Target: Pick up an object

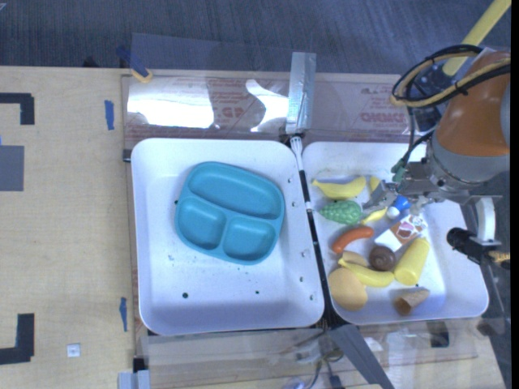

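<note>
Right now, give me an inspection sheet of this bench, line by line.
Surface: wooden bench bearing two white bins, left bin and right bin.
Job's things: toy foods piled in the right bin, among them a banana, a carrot and a pear.
Clutter: blue divided plate in the left bin.
Grippers: gripper low over the pile; grasp unclear.
Cables: black and yellow cables looped above the wrist.
Surroundings: blue-grey floor behind the bench.
</note>
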Controlling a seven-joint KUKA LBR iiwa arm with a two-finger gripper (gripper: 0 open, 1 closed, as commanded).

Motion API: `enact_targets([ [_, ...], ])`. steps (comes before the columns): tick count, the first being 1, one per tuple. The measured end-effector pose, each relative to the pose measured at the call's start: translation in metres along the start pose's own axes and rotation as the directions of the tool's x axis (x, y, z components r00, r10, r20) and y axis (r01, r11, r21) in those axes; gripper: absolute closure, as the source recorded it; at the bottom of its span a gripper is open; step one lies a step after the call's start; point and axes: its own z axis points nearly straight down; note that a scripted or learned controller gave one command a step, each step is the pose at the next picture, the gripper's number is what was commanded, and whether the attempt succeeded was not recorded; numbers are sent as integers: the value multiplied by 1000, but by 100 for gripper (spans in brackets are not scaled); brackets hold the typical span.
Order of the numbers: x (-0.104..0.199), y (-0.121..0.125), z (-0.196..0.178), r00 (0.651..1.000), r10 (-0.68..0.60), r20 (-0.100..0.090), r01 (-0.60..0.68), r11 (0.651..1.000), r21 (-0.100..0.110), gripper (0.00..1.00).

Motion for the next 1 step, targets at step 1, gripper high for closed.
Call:
enact_targets([
  [1, -9, 41, 74, 1000, -15, 2, 15, 1000, -8, 0],
])
